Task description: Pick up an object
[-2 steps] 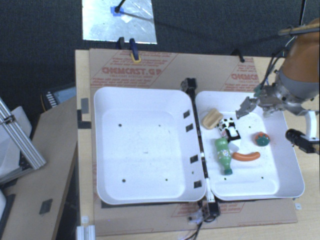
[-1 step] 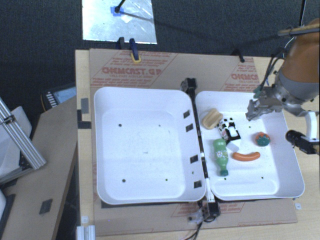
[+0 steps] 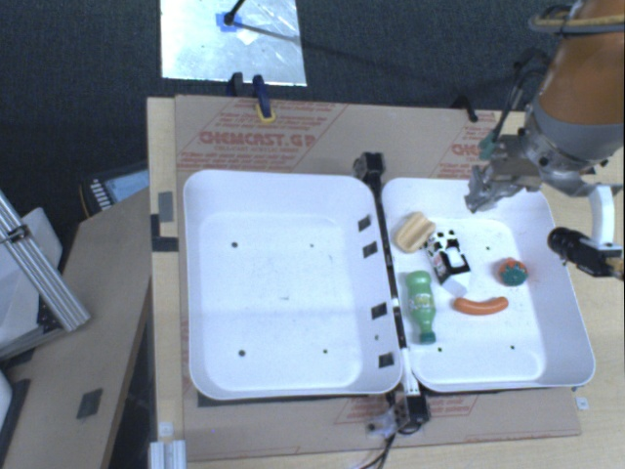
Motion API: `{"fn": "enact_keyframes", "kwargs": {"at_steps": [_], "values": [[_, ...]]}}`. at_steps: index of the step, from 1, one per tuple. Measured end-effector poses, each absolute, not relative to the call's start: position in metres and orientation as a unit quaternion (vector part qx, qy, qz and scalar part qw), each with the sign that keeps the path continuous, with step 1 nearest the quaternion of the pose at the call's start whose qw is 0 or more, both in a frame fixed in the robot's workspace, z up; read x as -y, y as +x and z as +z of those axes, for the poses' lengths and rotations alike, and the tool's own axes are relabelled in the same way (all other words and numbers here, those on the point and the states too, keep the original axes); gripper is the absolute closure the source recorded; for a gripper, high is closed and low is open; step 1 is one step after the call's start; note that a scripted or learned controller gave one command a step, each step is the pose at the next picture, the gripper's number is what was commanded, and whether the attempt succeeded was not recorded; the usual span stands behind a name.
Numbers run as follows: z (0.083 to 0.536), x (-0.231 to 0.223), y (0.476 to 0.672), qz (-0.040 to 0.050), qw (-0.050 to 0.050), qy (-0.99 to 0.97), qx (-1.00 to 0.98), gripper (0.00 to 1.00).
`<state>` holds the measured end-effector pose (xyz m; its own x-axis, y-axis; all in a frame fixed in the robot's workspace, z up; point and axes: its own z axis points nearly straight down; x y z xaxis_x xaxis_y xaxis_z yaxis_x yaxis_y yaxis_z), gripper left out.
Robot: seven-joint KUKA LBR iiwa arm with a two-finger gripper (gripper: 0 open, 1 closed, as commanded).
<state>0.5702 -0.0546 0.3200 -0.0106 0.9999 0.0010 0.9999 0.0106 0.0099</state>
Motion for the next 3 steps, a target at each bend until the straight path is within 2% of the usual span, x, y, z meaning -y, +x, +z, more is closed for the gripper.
{"fn": "enact_keyframes", "kwargs": {"at_steps": [1, 2, 3], "values": [[0.238, -0.024, 0.489, -0.0023, -0.006, 0.703, -0.711, 1.0], [0.217, 0.065, 0.489, -0.0017, 0.001, 0.71, -0.705, 1.0], [0.396, 0.036, 0.541, 0.0078, 0.009, 0.704, -0.71, 1.0]]}}
